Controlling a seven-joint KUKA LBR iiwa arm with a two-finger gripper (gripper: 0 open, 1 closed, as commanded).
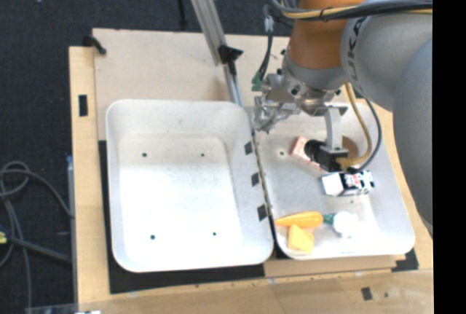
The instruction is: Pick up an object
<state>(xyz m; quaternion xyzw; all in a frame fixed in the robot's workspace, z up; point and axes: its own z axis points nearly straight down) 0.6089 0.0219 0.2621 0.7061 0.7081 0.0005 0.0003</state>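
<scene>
Nearest, an orange wedge & carrot-like piece lie in the right bin; farther back, a pink block. Gripper hangs over the bins' divider, grip state can't tell. Risk: descending there hits the rim, grabs nothing.

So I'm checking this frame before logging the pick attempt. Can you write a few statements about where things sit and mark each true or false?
1. The gripper is over the right bin's far left corner. True.
2. The orange carrot-shaped piece lies in the left bin. False: it lies in the right bin, near the front edge.
3. A yellow wedge sits next to the orange piece. True.
4. The pink block is between the gripper's fingers. False: it lies on the bin floor, apart from the gripper.
</scene>
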